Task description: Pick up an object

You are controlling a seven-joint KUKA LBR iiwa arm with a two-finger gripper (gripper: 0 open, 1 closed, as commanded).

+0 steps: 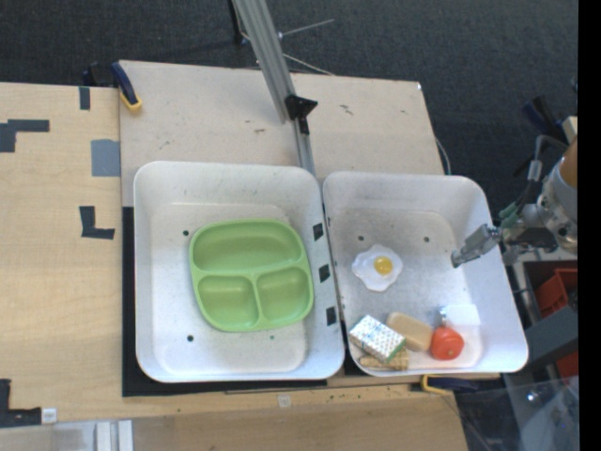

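The pickable stuff sits in the right bin (470, 195), mostly bunched at its near edge: a fried-egg toy (377, 268) lies alone toward the bin's middle, and closer to the front there's a small green-and-white box (377, 337), a tan block (410, 331) just beside it on the right, then an orange-red round thing (447, 344), prob. a toy tomato, touching or nearly touching the block. A small pale item (460, 314) sits just behind the tomato, too washed out to ID. The claw (472, 245) hangs over the right bin's right side, near the wall, well apart from the egg and from the front cluster; nothing is between its tips, but it's small and dark against the bin, so can't tell whether it's spread or closed. The arm (554, 205) comes in from the right edge. Left bin (150, 252) holds a green divided plate (251, 273) w/ three compartments, lying flat approx. in the middle. Both bins rest on the table (56, 252), pale wood w/ grey tape patches at left. A metal pole (268, 50) slants down from the top toward the gap btw. the bins.
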